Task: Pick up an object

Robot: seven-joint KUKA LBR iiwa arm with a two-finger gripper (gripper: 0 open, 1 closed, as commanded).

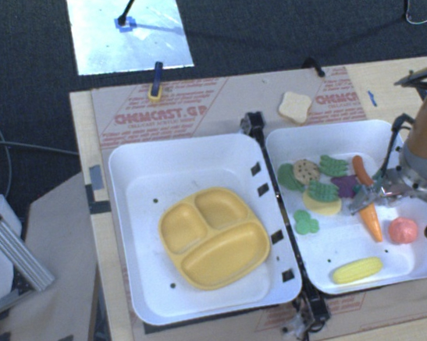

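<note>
Hovering beside the end effector (362, 201), the carrot (371, 222) lies just below; grip state unclear.

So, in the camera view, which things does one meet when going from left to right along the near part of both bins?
yellow divided plate → green clover piece → corn cob → orange carrot → pink round fruit

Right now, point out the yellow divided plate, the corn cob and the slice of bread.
yellow divided plate (213, 237), camera view, centre ridge
corn cob (357, 269), camera view, mid-length
slice of bread (295, 106), camera view, top face
</note>
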